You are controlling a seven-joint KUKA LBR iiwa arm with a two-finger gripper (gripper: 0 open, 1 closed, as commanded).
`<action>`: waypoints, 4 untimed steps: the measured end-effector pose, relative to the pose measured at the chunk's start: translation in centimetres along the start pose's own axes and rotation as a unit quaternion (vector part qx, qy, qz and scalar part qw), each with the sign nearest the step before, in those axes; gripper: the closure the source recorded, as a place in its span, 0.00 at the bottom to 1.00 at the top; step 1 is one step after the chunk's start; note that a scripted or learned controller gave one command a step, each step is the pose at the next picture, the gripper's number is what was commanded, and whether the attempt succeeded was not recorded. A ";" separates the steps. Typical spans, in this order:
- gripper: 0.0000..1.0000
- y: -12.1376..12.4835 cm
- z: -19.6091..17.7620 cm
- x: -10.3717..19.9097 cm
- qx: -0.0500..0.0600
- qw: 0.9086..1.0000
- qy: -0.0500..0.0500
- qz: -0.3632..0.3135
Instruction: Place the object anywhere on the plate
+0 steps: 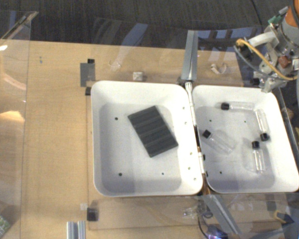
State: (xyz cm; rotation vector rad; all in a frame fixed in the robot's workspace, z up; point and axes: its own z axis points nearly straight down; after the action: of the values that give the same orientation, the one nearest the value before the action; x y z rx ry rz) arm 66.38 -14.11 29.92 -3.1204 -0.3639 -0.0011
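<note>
A dark grey ridged plate (pixel 152 131) lies tilted in the middle of the left white bin (pixel 102 183). Several clear vials with black caps lie in the right bin (pixel 284 180): one along the back (pixel 237 105), one by the right wall (pixel 261 122), one near the middle (pixel 221 141) and one toward the front right (pixel 258 159). My gripper (pixel 269 82) hangs from the arm (pixel 291 34) at the upper right, over the back right corner of the right bin, clear of the vials and far from the plate.
A metal divider post (pixel 190 56) stands behind the seam between the bins. Cables (pixel 254 59) loop off the wrist. A small black bracket (pixel 88 73) sits behind the left bin. Bare wooden bench (pixel 45 133) extends to the left.
</note>
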 end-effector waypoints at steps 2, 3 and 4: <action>1.00 2.7 0.1 -1.2 0.000 0.999 0.000 -0.052; 1.00 3.3 0.6 -1.1 0.000 0.998 0.000 -0.067; 1.00 3.9 -0.7 -1.2 0.000 0.996 0.000 -0.090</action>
State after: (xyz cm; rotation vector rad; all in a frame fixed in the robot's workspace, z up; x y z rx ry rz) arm 66.14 -18.13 30.60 -3.0753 -0.6430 0.0001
